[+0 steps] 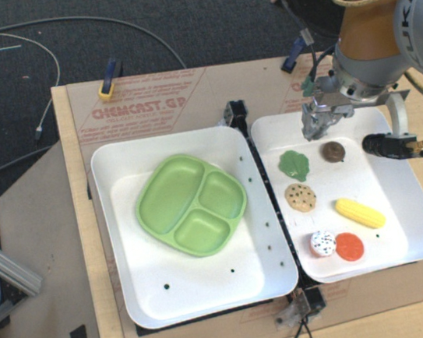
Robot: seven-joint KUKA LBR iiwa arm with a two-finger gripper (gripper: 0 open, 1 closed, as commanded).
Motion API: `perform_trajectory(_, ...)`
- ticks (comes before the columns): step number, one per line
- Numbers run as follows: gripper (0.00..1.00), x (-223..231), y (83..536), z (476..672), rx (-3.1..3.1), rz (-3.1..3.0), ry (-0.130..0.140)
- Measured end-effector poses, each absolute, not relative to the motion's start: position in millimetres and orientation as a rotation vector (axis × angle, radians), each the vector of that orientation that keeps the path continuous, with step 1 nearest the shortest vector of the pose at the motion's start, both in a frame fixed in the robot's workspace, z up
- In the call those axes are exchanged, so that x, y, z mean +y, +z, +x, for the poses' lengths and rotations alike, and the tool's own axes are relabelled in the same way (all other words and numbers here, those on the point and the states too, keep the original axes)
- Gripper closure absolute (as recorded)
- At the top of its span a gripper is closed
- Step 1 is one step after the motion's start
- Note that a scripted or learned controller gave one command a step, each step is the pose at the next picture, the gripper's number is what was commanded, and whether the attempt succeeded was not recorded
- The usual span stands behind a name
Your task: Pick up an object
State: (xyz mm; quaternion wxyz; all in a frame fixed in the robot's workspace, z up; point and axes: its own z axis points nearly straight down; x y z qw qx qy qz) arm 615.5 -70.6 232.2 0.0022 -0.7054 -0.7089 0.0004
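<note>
The right bin (406, 206) holds a green leafy piece (294, 164), a small brown round thing (333, 152), a chocolate-chip cookie (301, 197), a yellow corn cob (360, 213), a white die (323, 244) and a red-orange disc (350, 247). My gripper (317, 126) hangs over the bin's far edge, just behind the brown thing and the green piece, with nothing seen between its fingers.
A green divided plate (192, 204) lies in the left bin (124, 217). Black clips (235, 112) sit where the two bins meet. Blue clamps (109, 77) hold the cardboard base at the back. Cables run across the dark floor beyond.
</note>
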Motion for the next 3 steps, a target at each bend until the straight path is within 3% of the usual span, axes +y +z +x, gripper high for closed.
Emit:
perform_trajectory(2,1.00,37,227,628.8,-2.228,-2.216,-0.004)
perform_trajectory(3,1.00,85,236,624.8,-2.226,-2.217,-0.003)
